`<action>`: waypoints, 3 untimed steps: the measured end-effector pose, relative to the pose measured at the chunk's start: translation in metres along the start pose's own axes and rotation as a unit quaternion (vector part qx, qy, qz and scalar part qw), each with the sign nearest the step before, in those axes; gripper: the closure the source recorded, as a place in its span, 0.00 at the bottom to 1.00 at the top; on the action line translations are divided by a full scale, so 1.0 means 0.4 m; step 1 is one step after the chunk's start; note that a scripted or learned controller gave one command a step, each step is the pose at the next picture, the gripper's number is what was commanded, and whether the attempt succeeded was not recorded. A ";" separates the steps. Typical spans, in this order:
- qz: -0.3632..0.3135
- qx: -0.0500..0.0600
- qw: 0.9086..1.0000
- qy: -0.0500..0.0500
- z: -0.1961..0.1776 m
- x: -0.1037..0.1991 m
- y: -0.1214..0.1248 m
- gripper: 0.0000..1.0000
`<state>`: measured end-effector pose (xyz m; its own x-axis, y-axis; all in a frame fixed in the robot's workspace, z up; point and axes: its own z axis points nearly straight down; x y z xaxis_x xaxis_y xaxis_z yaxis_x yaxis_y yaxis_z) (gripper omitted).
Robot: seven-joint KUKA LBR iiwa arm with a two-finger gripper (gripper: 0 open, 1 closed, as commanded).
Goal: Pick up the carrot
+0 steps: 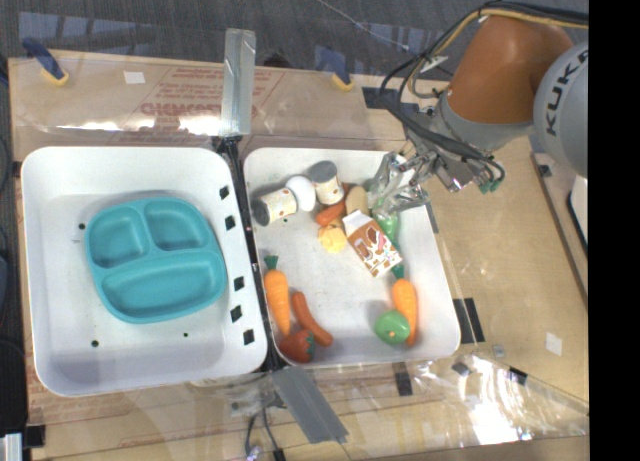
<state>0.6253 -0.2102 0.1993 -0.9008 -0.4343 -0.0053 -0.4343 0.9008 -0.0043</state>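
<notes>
From the fixed camera above the bench we are looking down on two white bins side by side. The left bin (40, 249) is holding a teal divided tray (152, 259). The right bin (440, 279) is crowded: a carrot (276, 299) is lying along its left wall, with a red pepper-like piece (305, 334) pressing against its lower end. A second carrot (404, 299) is resting near the right wall, just above a green round toy (393, 326) and just below a small printed carton (371, 244).

We are seeing the gripper (397, 184) hanging over the bin's upper right corner, near a cluster of small cans (300, 194) and other toy food. We cannot tell how its jaws are standing; cables and metal parts are blurring together there, and nothing is visibly sitting between them.

We are judging the risks as follows. Both carrots are lying well apart from the gripper, so we are expecting a descent here to catch the carton or a neighbouring toy instead. The nearer carrot is touching the green toy, so a grasp may be dragging both or slipping off. The other carrot is hugging the wall, leaving little room for one side of the jaws.
</notes>
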 end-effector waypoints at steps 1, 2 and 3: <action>-0.136 -0.001 0.991 0.001 -0.054 -0.011 0.000 1.00; -0.299 -0.001 0.954 0.000 -0.118 -0.078 -0.031 1.00; -0.456 -0.002 0.890 0.000 -0.176 -0.078 -0.031 1.00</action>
<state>0.6583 -0.2080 0.2700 -0.1732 -0.9849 -0.0016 -0.9849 0.1732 -0.0039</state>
